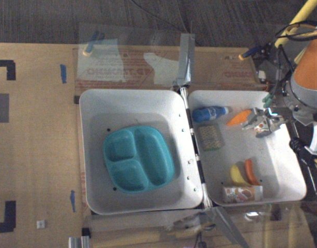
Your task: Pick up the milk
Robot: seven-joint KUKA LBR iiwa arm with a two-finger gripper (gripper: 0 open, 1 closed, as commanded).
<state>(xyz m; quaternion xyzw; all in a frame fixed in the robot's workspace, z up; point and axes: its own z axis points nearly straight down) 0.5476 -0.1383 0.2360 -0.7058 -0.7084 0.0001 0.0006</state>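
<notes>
Hanging with jaws (262, 122) low in the right bin (295, 159), just beside the carrot (238, 118); cannot tell how wide, nothing seen between them. Probably mid-approach, no grasp yet. Taking the milk (210, 112) to be the blue bottle lying by the bin's upper left corner. Next: shift past the carrot, straddle, close.

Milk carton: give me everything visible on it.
The milk carton is a small box, apparently printed card, white with reddish-brown artwork. It lies on its side along the near wall of the right bin, long axis parallel to that wall. The yellow item and orange item sit just behind it; contact is unclear. The gripper is apart, farther back in the bin.
</notes>
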